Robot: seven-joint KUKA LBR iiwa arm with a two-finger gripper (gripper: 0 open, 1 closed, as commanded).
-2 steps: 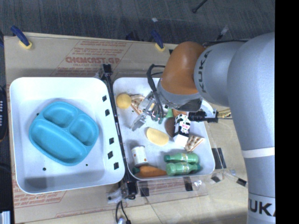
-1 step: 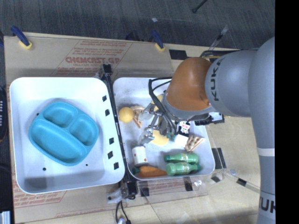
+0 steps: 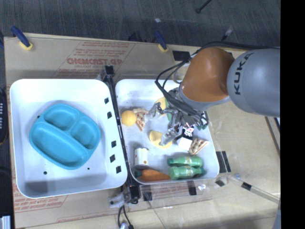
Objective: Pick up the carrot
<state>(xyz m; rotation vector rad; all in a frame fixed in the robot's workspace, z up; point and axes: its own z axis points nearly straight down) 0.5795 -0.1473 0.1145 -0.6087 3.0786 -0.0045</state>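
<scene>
The orange carrot (image 3: pixel 153 175) lies flat along the near edge of the right bin (image 3: pixel 125 92), just left of a green bottle-shaped toy (image 3: pixel 186 168). My gripper (image 3: pixel 167 124) hangs over the middle of that bin, well above and behind the carrot, beneath the orange wrist band (image 3: pixel 206 75). Its metal fingers point down toward a pale yellow piece (image 3: pixel 156 138). Nothing is visibly held between them.
The right bin also holds a yellow round fruit (image 3: pixel 127 117), a white cylinder (image 3: pixel 141 156), a pizza-slice toy (image 3: pixel 198 146) and a small tan piece (image 3: pixel 140 121). A blue divided plate (image 3: pixel 65 135) sits in the left bin (image 3: pixel 19 109). Black clips line the divider between the bins.
</scene>
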